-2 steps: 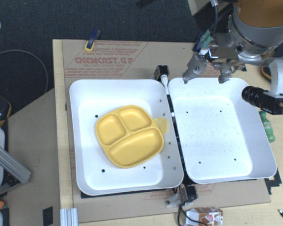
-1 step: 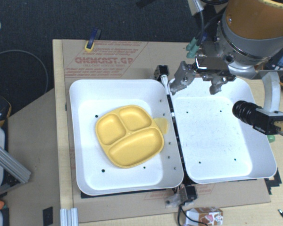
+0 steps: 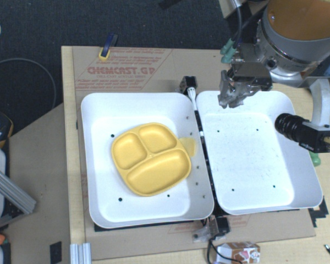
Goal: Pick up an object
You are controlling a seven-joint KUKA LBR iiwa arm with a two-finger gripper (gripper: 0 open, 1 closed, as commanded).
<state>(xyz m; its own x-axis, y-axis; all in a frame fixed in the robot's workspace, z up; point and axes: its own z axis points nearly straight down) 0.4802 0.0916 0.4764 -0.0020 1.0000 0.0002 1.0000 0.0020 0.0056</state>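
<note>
A yellow divided plate (image 3: 150,158) with three compartments lies in the left white bin (image 3: 99,114), slightly tilted. A small pale yellow piece (image 3: 188,146) pokes out beside its right edge. My gripper (image 3: 231,100) hangs over the back left corner of the right white bin (image 3: 264,164), well to the right of and behind the plate. Nothing shows between its dark fingers, which point down and look close together.
A black cylindrical part (image 3: 297,130) juts over the right bin's right side. A black clip (image 3: 187,84) sits at the back between the bins. A blue and yellow tool (image 3: 106,47) lies on the cardboard behind the left bin.
</note>
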